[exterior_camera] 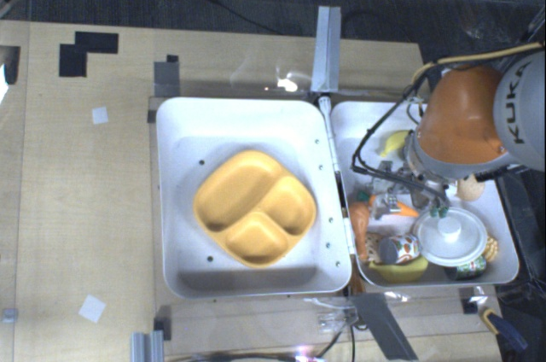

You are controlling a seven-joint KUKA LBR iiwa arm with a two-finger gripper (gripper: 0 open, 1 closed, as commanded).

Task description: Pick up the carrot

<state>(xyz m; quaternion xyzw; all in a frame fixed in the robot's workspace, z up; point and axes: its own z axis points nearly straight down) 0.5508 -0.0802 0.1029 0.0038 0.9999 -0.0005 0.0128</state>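
Claw (pixel 408 200) state cannot be determined; it hangs low in the right bin (pixel 508 266), just at 3 o'clock of the carrot (pixel 360 225). Carrot lies lengthwise against the bin's 9 o'clock wall. Judged light, stiff, smooth and tapered; best gripped across its thicker middle. Arm (pixel 461 117) enters from 3 o'clock, wrist pointing downward over the clutter.
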